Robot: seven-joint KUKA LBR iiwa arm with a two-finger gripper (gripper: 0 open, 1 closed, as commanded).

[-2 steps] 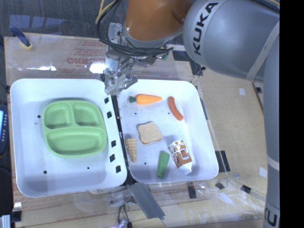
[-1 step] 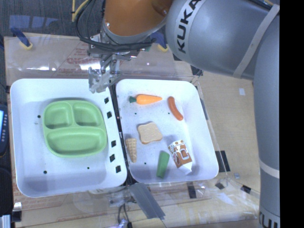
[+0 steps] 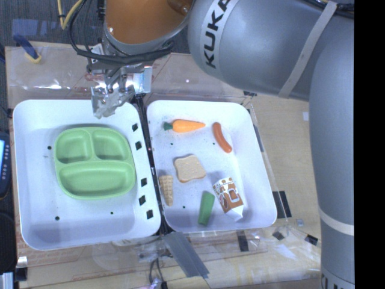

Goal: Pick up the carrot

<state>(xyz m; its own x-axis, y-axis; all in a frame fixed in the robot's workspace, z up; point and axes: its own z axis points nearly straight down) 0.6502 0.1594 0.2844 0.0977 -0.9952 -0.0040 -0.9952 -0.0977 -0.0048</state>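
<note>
Item: my metal two-finger gripper (image 3: pixel 107 104), grip state unreadable, hovered far from the tapered orange carrot (image 3: pixel 186 126); risk: closing on nothing.

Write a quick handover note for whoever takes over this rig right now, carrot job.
Gripper: above the far edge of the left bin, nothing visibly held.
Carrot: lying at the far side of the right bin, beside the sausage, untouched.
Done: nothing yet.
Left: move across to the right bin, descend on the carrot, grasp, lift.
</note>
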